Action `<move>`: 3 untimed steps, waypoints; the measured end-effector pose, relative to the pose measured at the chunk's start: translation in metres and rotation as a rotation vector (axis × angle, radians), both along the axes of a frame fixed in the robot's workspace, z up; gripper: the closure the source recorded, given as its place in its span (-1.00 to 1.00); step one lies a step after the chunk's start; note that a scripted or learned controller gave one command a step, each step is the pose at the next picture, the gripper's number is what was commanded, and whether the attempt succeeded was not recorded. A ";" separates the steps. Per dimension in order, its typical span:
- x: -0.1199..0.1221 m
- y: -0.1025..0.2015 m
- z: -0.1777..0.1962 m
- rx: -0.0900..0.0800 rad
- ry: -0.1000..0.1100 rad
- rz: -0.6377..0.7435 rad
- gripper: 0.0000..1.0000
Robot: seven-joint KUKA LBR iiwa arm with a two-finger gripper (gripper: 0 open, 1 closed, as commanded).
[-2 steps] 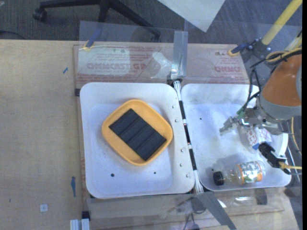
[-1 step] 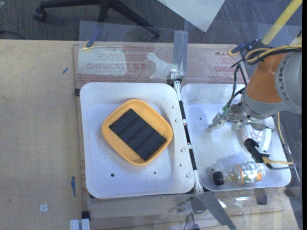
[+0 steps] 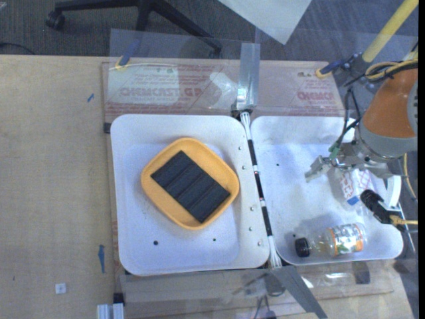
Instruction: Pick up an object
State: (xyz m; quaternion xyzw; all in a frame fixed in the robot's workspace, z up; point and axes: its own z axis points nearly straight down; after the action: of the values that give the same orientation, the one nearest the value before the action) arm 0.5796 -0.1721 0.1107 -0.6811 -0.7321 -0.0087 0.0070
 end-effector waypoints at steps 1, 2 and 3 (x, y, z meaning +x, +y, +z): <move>-0.007 -0.004 -0.007 0.012 -0.016 0.089 -1.00; -0.011 -0.005 -0.007 0.014 -0.016 0.082 -1.00; -0.013 -0.006 -0.007 0.014 -0.020 0.100 -1.00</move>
State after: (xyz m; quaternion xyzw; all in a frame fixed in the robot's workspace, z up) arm 0.5665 -0.1780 0.1034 -0.6436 -0.7651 -0.0202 0.0050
